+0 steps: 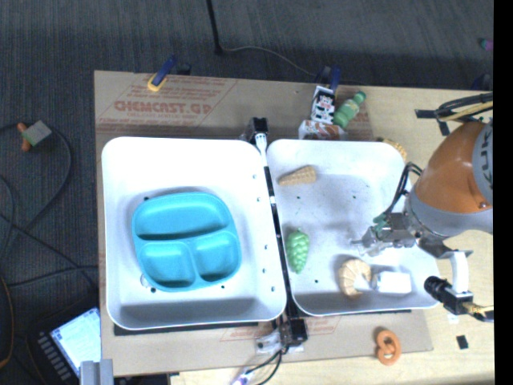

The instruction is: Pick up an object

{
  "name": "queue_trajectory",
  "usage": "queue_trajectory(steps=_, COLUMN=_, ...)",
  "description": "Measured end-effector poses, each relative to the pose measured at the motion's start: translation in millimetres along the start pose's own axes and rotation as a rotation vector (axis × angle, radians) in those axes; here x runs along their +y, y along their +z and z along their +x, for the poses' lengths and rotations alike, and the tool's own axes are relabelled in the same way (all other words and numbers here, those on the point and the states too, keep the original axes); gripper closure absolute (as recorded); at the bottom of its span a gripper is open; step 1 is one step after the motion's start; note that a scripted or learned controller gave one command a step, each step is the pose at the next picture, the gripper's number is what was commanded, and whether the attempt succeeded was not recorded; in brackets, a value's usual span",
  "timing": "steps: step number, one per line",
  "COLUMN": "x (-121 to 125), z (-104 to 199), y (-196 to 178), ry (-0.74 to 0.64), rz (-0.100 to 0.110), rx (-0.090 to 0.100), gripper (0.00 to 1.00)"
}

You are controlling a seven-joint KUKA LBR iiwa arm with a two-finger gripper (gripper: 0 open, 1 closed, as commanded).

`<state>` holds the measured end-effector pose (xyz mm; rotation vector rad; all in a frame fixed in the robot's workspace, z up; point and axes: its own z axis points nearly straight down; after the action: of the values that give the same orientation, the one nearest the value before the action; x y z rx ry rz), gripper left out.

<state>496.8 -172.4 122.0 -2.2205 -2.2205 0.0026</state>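
The right bin [337, 203] holds a tan waffle cone [296, 175] near its far left corner. A green bumpy toy [297, 249] lies by its left wall. A tan shell-shaped piece [353, 277] and a white block [393, 281] sit side by side near the front wall. My gripper [373, 240] hangs low over the right bin's right half, just above and behind the shell piece and the white block. The grey arm with its orange band [453, 183] reaches in from the right. Nothing shows in the gripper's grasp.
The left bin [120, 215] holds a blue divided tray [186, 239]. Behind the right bin stand a green toy bottle [349, 109] and a small printed figure [321, 115]. An orange ring [388, 345] lies on the bench in front. Clamps [163, 72] grip the board's far edge.
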Motion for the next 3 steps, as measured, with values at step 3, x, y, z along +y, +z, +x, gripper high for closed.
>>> queue_trajectory(steps=3, x=-14, z=92, y=-100, ry=-0.001, rz=0.0, rx=0.0, gripper=1.0)
